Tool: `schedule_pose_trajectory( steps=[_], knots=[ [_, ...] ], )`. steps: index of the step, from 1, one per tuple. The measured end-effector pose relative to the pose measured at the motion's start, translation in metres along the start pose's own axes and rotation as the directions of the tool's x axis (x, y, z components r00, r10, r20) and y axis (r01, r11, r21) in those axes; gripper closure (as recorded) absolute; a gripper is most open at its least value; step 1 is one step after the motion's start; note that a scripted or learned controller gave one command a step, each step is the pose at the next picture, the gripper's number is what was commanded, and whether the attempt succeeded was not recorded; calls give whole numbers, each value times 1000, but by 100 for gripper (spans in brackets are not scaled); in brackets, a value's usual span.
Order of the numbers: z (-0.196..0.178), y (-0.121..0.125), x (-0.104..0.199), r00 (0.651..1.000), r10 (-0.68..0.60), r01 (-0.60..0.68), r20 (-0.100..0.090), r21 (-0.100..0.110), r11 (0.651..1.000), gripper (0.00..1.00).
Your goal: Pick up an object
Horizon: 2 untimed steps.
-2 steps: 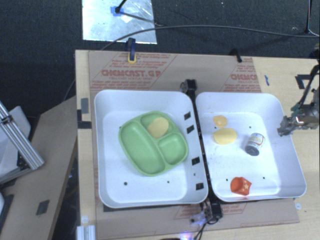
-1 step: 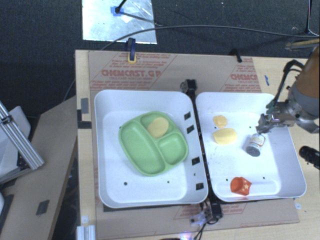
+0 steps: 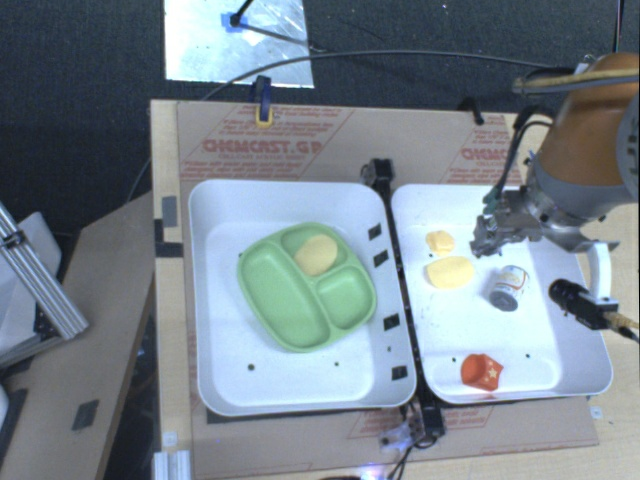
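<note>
Since the gripper (image 3: 487, 236) hangs over the right bin (image 3: 580, 368), finger state I cannot tell, the nearest pick is the small yellow piece (image 3: 439, 240) just left, larger yellow lump (image 3: 450, 272) below-left.

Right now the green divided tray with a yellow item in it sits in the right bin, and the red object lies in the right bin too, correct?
Not quite. The camera view shows the green divided tray with the yellow item in the left bin. The red object does lie in the right bin.

Open floor (image 3: 450, 338) between can (image 3: 507, 288), block (image 3: 481, 370)
</note>
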<state>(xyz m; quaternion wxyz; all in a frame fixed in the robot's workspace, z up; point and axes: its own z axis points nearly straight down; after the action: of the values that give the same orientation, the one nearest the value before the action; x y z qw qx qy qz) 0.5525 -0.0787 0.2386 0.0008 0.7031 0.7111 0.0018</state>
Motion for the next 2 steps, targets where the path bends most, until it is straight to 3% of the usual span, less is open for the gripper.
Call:
schedule_pose_trajectory(
  steps=[2],
  knots=[
    [6,25,118,1000,1,-1,0,0,1000,100]
  ],
)
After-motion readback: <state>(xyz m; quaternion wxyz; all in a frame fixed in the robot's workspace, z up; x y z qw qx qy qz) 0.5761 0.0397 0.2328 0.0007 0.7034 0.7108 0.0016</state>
